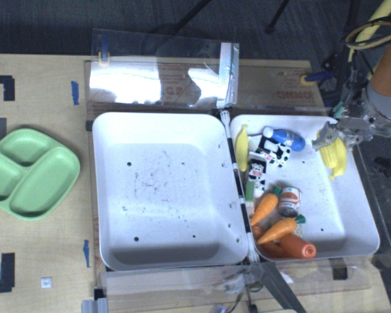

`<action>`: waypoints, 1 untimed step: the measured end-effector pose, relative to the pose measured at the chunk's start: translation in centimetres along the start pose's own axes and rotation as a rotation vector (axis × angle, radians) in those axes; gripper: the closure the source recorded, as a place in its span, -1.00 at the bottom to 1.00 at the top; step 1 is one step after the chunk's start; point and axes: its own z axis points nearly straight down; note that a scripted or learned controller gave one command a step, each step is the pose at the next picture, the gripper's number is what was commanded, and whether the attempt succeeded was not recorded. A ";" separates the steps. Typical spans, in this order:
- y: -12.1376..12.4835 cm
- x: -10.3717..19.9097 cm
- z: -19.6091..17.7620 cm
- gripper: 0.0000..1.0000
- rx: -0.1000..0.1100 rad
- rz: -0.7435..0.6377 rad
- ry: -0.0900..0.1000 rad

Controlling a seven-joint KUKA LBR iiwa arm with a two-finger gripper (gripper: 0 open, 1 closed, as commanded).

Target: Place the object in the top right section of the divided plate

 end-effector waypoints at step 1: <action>0.1 -0.1 -0.7 1.00 0.000 0.000 -0.001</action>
